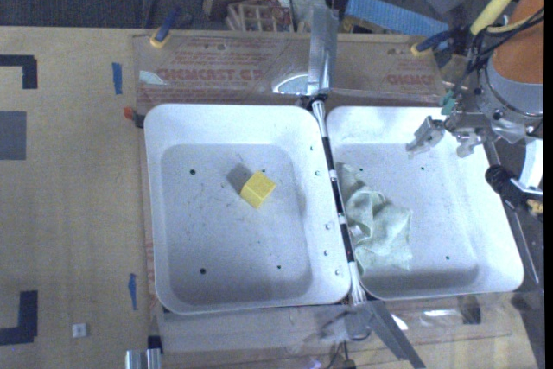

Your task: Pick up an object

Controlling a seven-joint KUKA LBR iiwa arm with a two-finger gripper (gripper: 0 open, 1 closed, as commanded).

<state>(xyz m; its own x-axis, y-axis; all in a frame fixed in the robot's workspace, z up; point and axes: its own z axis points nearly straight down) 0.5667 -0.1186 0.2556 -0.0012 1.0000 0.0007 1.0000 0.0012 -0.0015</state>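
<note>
A small yellow block (257,189) lies in the left bin (173,130), near its middle. A crumpled pale green cloth (377,225) lies in the right bin (484,272), against the divider side. My gripper (446,140) hangs over the far right part of the right bin, well away from the cloth. Its two fingers stand apart with nothing between them, so it is open.
A metal divider (321,56) and cardboard wall (225,73) run behind the bins. Cables and clutter sit beyond the bench's far edge. The wooden bench (69,186) stretches to the left of the bins.
</note>
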